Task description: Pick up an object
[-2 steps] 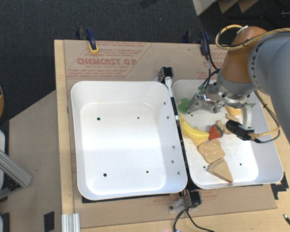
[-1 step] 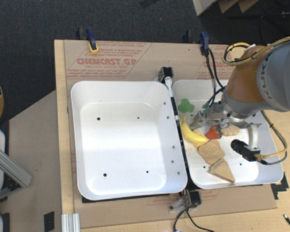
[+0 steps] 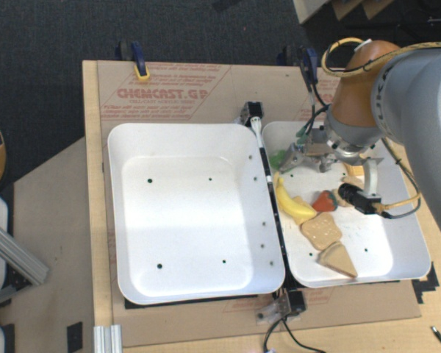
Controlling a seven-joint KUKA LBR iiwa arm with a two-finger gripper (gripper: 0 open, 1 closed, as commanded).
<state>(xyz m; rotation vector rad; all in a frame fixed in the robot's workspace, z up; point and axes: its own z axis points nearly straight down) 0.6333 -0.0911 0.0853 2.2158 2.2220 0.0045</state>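
In the right bin (image 3: 406, 257) lie a yellow banana (image 3: 292, 204), a small red piece (image 3: 324, 201), a toast slice (image 3: 322, 230), a tan wedge (image 3: 338, 260) and a green item (image 3: 279, 157) near the far left corner. My gripper (image 3: 329, 160) hangs low over the far part of this bin, just behind the banana and the red piece and right of the green item. The grey arm with its orange band (image 3: 364, 87) covers the bin's far right side. A pale orange item (image 3: 356, 173) peeks out beside the gripper.
The left bin (image 3: 132, 147) stands next to the right one, the two meeting at a shared rim (image 3: 268, 197). Both rest on a cardboard sheet (image 3: 169, 90) held by clamps at its far edge. A black cable (image 3: 364, 201) loops off the gripper over the right bin.
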